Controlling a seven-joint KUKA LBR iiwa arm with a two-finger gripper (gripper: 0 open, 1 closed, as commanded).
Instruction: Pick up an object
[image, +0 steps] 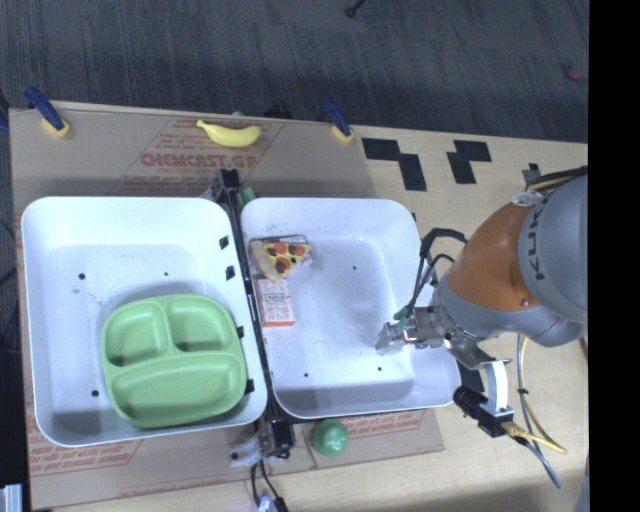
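Leftmost, the left bin (40, 300) holds a green tray (175, 358) with three compartments, lying flat toward its near side. Next along, the right bin (340, 215) carries a toy pizza slice (281, 255) against its left wall, with a small printed card (276, 303) just below it — these are the likely things to pick. Past the bins' far edge a banana (229, 131) lies on the cardboard, and a green ball (329, 437) sits just outside the near edge. Farther right, the gripper (392, 338) hangs low over the right side of the right bin, well apart from the pizza slice, with nothing visibly between its tips. By the look of it, this is the approach step — no grasp yet. Next the arm would need to shift left toward the slice, then descend. How wide the jaws stand cannot be told.
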